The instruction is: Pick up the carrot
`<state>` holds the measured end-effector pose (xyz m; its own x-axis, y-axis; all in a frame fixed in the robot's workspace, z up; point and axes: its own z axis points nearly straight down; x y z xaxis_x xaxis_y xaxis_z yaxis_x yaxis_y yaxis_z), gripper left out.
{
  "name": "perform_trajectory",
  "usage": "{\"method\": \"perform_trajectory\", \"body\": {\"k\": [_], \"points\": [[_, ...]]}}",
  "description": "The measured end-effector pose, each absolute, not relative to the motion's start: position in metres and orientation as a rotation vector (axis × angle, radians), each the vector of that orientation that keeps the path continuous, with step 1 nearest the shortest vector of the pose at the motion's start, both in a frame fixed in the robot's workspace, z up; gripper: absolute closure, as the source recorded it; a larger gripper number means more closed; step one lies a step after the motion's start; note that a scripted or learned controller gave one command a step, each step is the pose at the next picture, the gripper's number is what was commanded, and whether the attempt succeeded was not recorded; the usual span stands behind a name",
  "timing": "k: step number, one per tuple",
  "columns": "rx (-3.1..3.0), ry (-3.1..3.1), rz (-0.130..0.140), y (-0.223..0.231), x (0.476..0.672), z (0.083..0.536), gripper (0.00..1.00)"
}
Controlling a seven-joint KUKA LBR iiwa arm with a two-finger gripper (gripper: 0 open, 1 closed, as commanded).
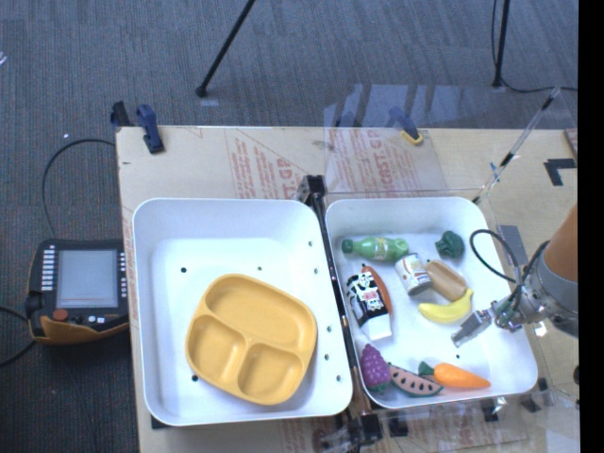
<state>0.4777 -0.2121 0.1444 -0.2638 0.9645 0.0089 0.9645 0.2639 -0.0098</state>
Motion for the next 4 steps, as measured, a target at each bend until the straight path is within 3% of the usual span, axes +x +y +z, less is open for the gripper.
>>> {"method": "perform_trajectory", "body": {"k": [1,2,3,4], "points": [[-2.037,-2.38,0.002,-0.166,0.475,0.119,0.0],[-1.767,-2.587,0.001,-0.184,0.475,0.085,0.0],[-1.773,-2.579,-0.001,-0.184,0.475,0.093,1.0],[-2.186,-2.251,0.001,-0.189,0.476,0.139,1.0]]}}
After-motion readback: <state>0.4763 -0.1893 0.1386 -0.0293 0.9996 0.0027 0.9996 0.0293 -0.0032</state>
